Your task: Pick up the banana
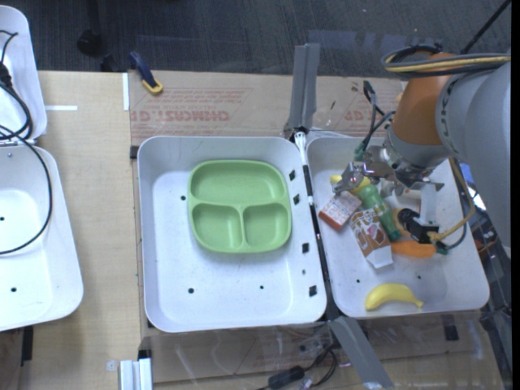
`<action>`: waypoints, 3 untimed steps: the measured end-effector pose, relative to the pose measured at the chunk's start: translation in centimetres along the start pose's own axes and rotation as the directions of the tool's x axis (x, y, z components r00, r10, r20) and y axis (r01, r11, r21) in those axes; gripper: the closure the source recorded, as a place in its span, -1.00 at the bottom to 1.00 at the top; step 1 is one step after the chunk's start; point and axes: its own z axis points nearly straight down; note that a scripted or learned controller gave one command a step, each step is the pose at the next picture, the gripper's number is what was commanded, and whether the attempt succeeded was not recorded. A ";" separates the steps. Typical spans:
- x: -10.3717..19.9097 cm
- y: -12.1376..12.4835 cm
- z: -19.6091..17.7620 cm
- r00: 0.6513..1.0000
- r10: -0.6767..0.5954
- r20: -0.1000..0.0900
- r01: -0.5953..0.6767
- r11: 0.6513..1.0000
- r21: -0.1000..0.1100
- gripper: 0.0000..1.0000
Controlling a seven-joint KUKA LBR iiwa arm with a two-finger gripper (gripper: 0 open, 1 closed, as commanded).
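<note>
Mirrored red lettering on cardboard, unreadable

Pale wooden tabletop, bearing two shallow white bins side by side: left bin, right bin. Brown cardboard sheet lying flat behind them.

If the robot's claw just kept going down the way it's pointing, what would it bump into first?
Probably the green bottle in the pile right under the claw, though depth is hard to judge. The banana lies apart, near the right bin's front edge.
</note>
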 end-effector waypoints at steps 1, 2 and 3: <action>0.3 3.4 0.6 1.000 0.025 0.002 -0.025 1.000 0.009 -1.00; 0.2 3.3 0.0 1.000 0.022 0.004 -0.022 1.000 0.015 1.00; 6.7 3.0 -9.4 0.977 0.213 0.005 -0.213 0.977 0.009 1.00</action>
